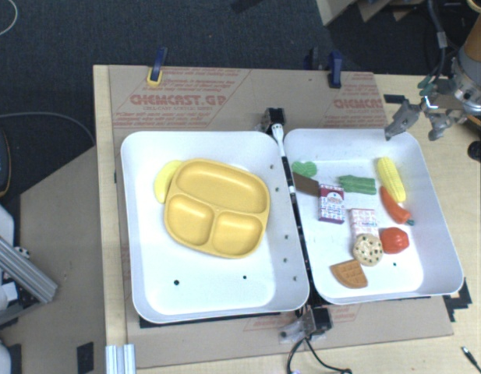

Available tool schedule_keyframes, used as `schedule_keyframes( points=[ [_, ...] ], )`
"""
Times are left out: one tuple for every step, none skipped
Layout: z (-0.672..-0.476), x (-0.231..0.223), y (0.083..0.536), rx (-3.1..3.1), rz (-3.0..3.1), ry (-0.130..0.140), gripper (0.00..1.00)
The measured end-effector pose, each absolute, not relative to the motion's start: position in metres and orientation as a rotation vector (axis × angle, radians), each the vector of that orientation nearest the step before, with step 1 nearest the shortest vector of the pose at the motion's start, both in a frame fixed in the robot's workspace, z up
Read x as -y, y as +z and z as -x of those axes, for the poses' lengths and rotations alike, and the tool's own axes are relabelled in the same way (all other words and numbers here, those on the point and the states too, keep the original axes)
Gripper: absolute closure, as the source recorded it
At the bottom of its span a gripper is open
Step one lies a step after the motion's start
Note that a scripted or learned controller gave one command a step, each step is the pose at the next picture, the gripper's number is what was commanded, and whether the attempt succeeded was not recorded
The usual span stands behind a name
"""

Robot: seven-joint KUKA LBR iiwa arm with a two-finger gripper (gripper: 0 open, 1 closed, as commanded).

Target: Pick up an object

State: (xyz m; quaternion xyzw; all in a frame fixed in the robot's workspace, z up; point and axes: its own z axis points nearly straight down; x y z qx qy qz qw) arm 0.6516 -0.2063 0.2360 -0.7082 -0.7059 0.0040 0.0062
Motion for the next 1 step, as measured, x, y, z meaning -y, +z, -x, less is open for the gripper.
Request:
schedule_keyframes(
  points=[
    [-0.6542, 0.2056, 0.2454, 2.222, 2.221, 0.0, 0.0]
  ],
)
